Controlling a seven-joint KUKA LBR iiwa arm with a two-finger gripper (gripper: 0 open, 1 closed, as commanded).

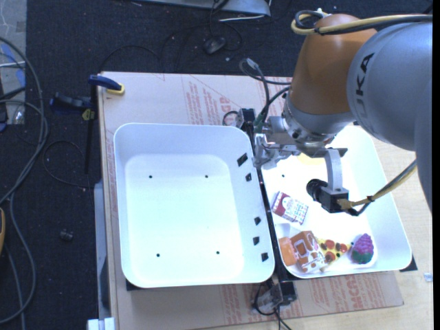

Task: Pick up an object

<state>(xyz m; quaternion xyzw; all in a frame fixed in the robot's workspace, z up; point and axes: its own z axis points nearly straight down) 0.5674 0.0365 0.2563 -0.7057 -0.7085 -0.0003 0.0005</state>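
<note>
The right bin point(393, 220) holds a small red and white carton point(289, 207), an orange and white box point(303, 250), a small multicoloured toy point(333, 247) and a purple bunch of grapes point(362, 247), all near its front. My gripper point(265, 151) hangs low at the bin's back left corner, close to the wall between the two bins. It is behind the carton and apart from it. I see nothing held in it. The big grey and orange arm hides the back of the right bin.
The left bin point(122, 184) stands beside the right one, with black clips point(256, 220) along the shared wall. Both rest on a cardboard sheet point(185, 95). A blue and yellow clamp point(106, 83) sits at the bench's back left corner. Cables lie on the dark floor.
</note>
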